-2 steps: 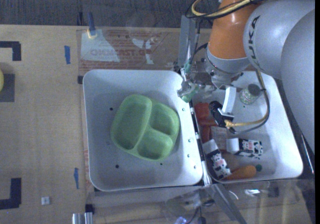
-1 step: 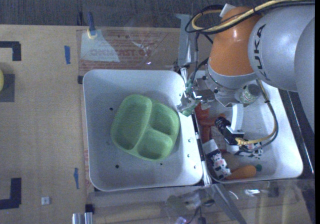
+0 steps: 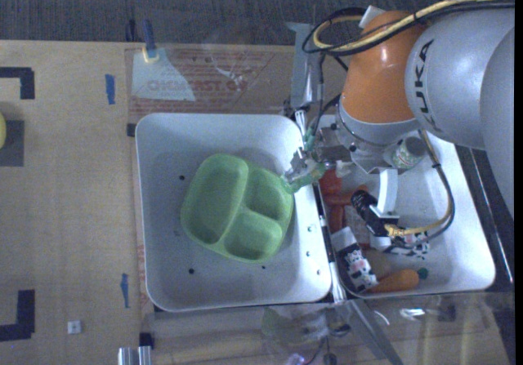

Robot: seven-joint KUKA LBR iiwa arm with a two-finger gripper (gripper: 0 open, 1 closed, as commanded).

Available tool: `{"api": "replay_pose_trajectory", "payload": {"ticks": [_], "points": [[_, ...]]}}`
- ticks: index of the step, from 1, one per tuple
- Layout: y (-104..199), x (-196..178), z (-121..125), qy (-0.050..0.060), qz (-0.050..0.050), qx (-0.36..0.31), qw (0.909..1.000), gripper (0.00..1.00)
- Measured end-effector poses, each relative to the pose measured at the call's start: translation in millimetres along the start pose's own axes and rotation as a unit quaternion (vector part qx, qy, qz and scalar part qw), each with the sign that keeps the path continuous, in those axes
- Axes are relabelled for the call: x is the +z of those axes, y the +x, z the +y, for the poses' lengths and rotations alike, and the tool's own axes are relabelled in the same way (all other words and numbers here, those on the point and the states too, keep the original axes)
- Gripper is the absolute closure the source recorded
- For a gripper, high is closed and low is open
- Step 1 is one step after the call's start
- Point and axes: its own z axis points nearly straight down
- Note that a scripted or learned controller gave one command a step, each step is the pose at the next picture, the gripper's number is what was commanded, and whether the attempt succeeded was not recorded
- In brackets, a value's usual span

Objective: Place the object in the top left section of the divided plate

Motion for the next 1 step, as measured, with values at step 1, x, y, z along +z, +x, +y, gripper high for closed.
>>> {"api": "replay_pose_trajectory", "payload": {"ticks": [1], "points": [[-1.2,-10.6,1.0,-0.002,0.000,0.002,1.0000,1.00]]}}
